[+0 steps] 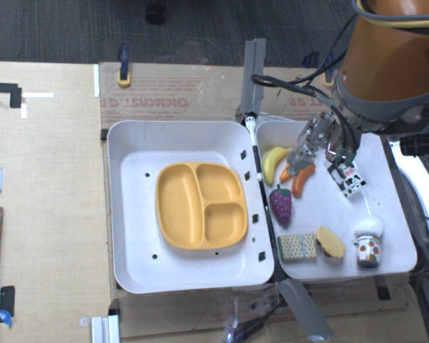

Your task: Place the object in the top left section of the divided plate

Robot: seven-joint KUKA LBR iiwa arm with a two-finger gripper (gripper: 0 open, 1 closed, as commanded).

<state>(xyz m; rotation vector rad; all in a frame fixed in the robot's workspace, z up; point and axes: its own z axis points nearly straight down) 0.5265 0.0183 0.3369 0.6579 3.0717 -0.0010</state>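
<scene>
Two white bins side by side on the desk. Left bin (121, 213): a yellow divided plate (201, 206) with three sections, lying near the centre. Right bin (393, 213): a banana (272, 162), an orange carrot (302, 179), purple grapes (281, 206), a patterned block (297, 246), a yellow slice (331, 243) and a small jar (368, 243). The pincer (300, 161) hangs over the carrot and banana; whether it is parted or closed cannot be told, nor whether it has hold of anything.
</scene>
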